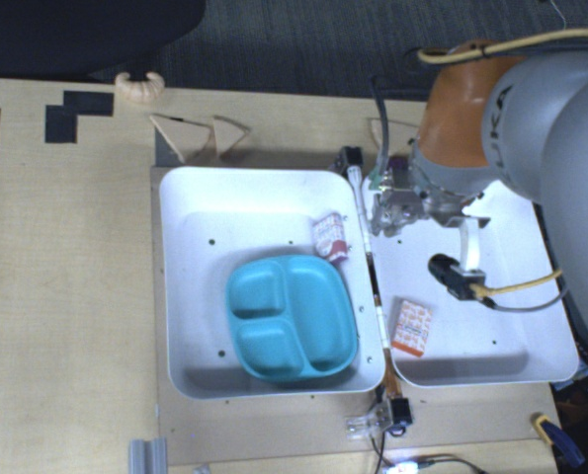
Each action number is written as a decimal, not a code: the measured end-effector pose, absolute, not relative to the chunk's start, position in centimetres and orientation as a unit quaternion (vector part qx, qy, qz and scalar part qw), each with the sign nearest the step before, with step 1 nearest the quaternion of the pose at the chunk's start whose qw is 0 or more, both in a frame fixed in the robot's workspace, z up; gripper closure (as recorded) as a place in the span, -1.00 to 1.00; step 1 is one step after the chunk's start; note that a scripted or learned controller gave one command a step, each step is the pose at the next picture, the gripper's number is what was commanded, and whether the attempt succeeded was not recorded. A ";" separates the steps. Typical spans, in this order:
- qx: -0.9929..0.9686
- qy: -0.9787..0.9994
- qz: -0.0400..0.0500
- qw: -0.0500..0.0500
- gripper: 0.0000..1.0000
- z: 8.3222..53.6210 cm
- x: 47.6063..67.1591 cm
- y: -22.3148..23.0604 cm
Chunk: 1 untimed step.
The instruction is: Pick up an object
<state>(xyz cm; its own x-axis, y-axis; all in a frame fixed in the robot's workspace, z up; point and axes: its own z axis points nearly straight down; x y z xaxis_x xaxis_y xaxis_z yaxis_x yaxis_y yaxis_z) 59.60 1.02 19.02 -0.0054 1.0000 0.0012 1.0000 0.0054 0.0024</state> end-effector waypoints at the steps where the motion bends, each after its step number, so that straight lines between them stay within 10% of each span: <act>1: 0.706 0.708 0.001 0.000 1.00 23.1 53.8 1.4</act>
